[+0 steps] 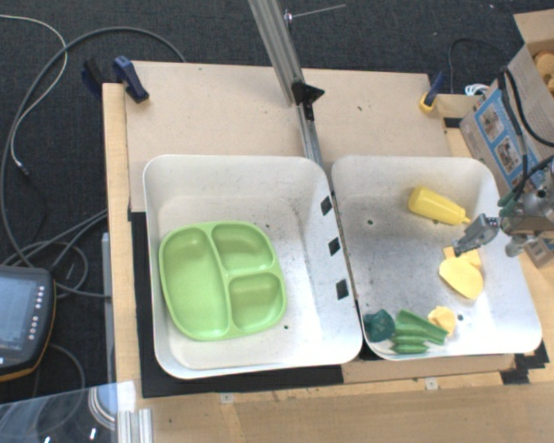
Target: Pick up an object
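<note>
In the right bin (499, 335): a yellow block (436, 207) lies near the back; a pale yellow piece (463, 276) mid-right; green toy vegetables (408, 330) and a small yellow piece (441, 319) at the front.

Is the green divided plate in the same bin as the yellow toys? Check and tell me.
No. The green plate lies alone in the left bin, while the yellow toys lie in the right bin.

Robotics lab: clamped bench (222, 109), cables (37, 137), teach pendant (14, 321).
</note>
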`<state>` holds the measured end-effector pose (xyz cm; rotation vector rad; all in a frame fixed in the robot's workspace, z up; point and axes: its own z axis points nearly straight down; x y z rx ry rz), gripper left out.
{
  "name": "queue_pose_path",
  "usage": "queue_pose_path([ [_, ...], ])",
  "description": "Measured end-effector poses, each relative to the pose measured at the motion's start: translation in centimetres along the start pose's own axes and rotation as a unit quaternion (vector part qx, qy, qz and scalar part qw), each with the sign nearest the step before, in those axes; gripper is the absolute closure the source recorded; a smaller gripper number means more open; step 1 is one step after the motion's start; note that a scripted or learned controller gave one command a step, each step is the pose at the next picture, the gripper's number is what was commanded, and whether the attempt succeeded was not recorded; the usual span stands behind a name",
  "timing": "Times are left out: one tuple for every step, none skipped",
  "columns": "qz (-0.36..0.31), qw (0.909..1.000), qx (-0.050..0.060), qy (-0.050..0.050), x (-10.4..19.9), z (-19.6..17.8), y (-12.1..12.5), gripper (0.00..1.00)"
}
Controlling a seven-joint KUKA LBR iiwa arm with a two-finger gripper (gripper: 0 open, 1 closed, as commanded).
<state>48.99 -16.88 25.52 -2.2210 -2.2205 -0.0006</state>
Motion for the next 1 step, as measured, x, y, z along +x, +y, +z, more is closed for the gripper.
queue_pose_path([
  [-0.004, 1.0000, 0.002, 0.002, 10.78, 0.23, -1.33, 0.00],
])
